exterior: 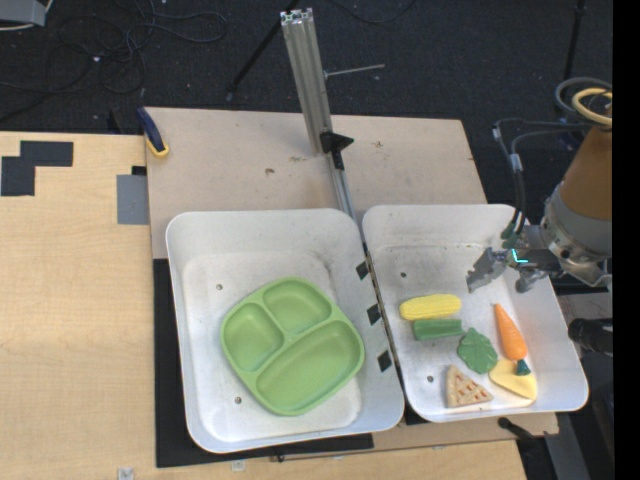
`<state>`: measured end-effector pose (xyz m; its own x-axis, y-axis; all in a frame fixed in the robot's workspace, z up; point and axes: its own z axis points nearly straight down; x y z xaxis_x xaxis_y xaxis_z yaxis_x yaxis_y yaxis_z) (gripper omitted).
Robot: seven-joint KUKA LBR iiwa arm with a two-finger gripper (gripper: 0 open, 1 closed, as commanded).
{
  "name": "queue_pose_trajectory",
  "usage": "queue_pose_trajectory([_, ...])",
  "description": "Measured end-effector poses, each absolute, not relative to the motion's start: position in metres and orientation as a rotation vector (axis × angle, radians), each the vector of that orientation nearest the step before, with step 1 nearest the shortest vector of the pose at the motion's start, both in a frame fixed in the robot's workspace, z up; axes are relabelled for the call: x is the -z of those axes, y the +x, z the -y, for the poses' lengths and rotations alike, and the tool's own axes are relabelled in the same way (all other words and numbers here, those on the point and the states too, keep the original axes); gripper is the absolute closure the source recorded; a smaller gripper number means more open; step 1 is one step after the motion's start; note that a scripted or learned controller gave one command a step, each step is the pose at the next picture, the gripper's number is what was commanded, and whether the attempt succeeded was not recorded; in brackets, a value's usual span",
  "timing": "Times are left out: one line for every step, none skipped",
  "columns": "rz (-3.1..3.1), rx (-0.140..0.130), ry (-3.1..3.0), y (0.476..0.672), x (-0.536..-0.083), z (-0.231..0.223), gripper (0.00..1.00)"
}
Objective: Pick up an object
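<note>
Nothing is being carried yet, so the pick is looking barely begun: every toy food piece is lying loose on the floor of the right bin [400, 230], and the approach, the closing and the lift are all remaining.

The pieces are clustering in the near half of that bin. A yellow corn cob [431, 307] is lying crosswise with a dark green pickle [438, 329] touching its near side. Just beside those, a green leafy piece [478, 350] is sitting next to an orange carrot [511, 333], which is pointing toward the far wall. Nearer the front edge, a waffle wedge [466, 388] and a yellow cheese slice [514, 379] are resting close together. The left bin [190, 258] is holding 1 green divided plate [292, 345], well apart from the food.

The arm is reaching in from the right, its orange band visible at the edge, with the wrist bent so that the gripper [508, 268] is hanging over the right-hand, far part of the right bin. The jaws are looking spread apart, 1 finger toward the corn side and 1 toward the carrot side, with nothing between them. The carrot's tip is the nearest piece, just below the jaws, so I am judging it the likeliest target, though how high the jaws are standing above the bin floor is unclear from this slanted view.
</note>
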<state>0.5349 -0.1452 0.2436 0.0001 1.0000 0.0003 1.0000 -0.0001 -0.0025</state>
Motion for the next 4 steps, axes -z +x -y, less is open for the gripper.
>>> queue_pose_trajectory([2.221,-0.002,-2.221,0.535,-0.244,0.145,0.0])
queue_pose_trajectory([2.215,-0.007,-2.216,0.534,-0.185,0.135,0.0])
queue_pose_trajectory([2.214,-0.008,-2.216,0.534,-0.121,0.138,0.0])
queue_pose_trajectory([2.222,0.013,-2.224,0.539,-0.095,0.138,0.0])
